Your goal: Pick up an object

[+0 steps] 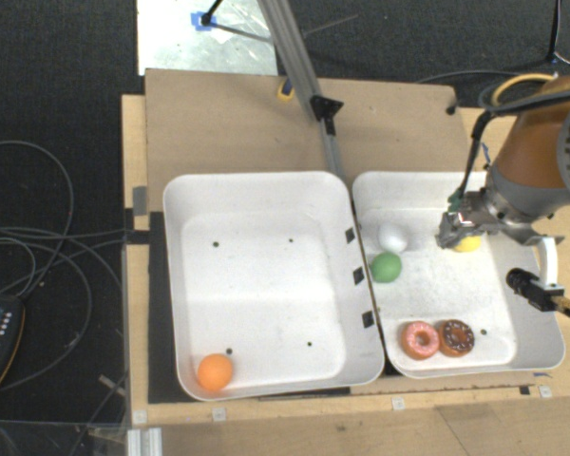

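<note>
On the bench, left bin [256, 198]: a shallow white tray holding one orange ball [215, 372] in its near-left corner, well apart from everything else.
Divider: the two bins touch along their inner rims, with small dark clips on the seam.
Right bin [532, 350]: it holds the rest of the objects.
White ball [392, 237]: it sits near the seam, toward the far side of the right bin.
Green ball [386, 267]: it lies just beside the white ball, on its near side.
Pink doughnut [420, 339]: it lies flat by the near wall.
Brown doughnut [456, 337]: it touches the pink one on its right.
Yellow object [468, 244]: a small piece, mostly hidden under the tool, apparently resting on the bin floor.
Gripper [456, 233]: it sits low over the yellow object; whether it is open or closed cannot be told from this slant, nor whether anything is held.
Arm [541, 160]: grey with an orange band, it reaches in from the right.
Progress: the approach looks complete and the yellow object seems to be the target, but no lift is visible; securing it and raising it clear of the bin remain.
</note>
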You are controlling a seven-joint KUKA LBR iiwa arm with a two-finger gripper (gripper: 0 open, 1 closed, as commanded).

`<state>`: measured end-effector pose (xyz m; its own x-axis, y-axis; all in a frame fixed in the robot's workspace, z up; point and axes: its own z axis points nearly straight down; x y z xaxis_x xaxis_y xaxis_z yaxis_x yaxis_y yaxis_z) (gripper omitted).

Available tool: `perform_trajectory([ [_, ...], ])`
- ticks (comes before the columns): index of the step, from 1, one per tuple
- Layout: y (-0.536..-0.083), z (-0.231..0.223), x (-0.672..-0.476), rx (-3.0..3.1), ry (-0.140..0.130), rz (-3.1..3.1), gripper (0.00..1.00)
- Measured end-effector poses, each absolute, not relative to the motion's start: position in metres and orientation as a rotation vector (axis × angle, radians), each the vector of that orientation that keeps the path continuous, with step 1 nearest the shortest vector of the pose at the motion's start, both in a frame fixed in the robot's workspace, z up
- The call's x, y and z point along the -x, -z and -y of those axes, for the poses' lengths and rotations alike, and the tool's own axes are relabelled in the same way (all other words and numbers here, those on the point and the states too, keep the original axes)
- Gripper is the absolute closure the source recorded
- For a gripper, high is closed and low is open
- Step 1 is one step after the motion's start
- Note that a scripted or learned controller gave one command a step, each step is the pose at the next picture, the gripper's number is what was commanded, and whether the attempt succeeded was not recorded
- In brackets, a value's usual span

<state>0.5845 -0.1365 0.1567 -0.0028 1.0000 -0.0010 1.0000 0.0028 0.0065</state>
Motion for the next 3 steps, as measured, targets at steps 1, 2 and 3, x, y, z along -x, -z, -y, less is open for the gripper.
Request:
perform_trajectory([
  [1, -0.201, 0.138, -0.584, -2.214, -0.005, -2.222, 1.0],
  [2, -0.255, 0.138, -0.586, -2.21, -0.007, -2.222, 1.0],
  [3, -0.257, 0.096, -0.576, -2.211, -0.002, -2.231, 1.0],
])
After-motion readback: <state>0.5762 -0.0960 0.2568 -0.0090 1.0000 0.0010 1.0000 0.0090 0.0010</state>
